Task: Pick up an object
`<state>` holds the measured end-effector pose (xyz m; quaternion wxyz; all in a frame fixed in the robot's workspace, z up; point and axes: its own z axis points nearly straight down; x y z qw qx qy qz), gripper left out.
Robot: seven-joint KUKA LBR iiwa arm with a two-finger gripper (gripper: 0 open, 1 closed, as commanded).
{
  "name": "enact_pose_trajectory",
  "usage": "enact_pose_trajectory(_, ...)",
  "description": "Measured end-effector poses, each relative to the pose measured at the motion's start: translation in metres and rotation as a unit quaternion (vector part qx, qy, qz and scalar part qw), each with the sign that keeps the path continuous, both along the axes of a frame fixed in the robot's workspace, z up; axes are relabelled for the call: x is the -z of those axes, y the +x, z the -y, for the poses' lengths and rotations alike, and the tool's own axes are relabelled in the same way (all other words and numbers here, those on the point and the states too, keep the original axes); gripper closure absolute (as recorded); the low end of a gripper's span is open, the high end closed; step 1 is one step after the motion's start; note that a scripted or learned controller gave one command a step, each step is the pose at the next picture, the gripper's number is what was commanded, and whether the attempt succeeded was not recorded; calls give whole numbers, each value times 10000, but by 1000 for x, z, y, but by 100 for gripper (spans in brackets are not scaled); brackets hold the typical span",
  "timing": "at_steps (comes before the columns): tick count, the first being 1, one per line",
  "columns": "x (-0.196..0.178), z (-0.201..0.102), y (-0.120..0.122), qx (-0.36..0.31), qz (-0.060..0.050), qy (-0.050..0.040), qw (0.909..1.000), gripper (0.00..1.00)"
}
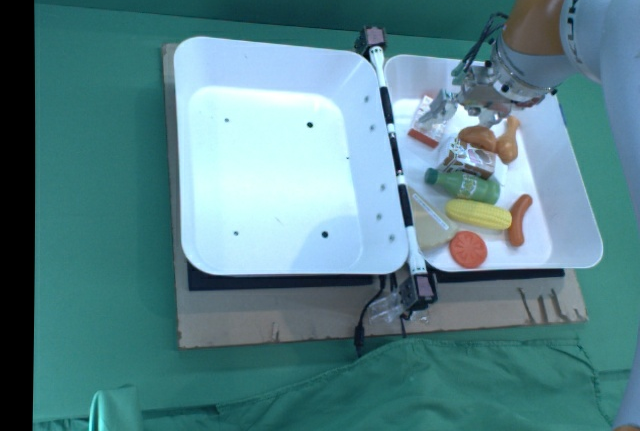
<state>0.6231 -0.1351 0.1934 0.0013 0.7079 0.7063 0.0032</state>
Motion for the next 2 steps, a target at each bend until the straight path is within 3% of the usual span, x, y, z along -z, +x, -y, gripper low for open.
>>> enact_pose_trajectory(1,2,1,5,-8,38,-12,10000,0)
enact_pose_trajectory(2,-14,1,8,9,122,-22,9999,100)
